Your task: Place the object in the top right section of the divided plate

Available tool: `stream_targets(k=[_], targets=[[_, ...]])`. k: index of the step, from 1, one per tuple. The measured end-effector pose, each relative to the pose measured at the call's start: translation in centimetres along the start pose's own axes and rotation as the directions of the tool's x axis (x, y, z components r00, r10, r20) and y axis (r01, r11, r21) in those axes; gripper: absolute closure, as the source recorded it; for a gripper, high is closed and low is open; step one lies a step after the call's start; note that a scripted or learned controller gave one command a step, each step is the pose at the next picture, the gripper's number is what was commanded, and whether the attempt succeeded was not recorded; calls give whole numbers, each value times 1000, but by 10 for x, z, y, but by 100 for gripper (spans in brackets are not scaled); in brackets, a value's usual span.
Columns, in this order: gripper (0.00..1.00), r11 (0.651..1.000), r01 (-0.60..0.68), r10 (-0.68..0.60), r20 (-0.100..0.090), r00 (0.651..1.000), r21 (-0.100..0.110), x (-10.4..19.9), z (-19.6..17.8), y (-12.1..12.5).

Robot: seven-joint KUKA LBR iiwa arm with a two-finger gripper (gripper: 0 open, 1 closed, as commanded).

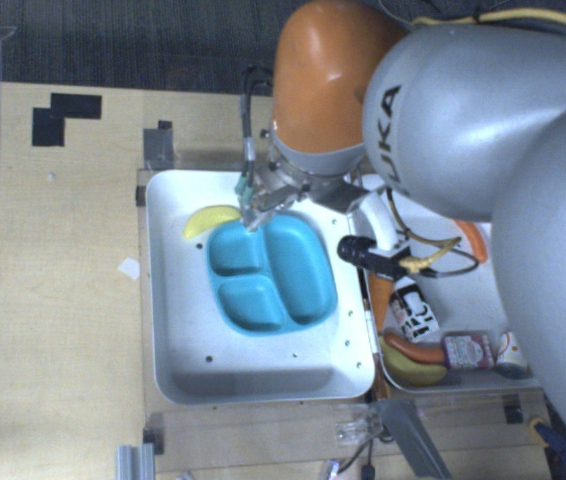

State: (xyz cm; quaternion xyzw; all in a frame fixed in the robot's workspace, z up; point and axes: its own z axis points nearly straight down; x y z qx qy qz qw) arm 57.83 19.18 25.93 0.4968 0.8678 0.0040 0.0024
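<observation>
Looming closest, the grey arm covers most of the right bin. Its gripper sits at the blue divided plate's far edge, beside a yellow banana-like object in the left bin. I cannot tell how the claw stands.

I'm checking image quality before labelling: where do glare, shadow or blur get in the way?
Camera view: the large grey arm sits close to the lens, soft-edged, and hides much of the right bin; light shines off its orange band; the blue divided plate and yellow banana-shaped piece are evenly lit and sharp.
</observation>
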Motion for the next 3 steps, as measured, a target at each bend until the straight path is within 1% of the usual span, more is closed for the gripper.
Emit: stream_targets(k=[1,2,3], targets=[[100,1000,-4,4,0,1000,5,41,-1,-9],[100,986,164,-164,0,986,3,66,-59,-42],[0,986,164,-164,0,987,3,66,-59,-42]])
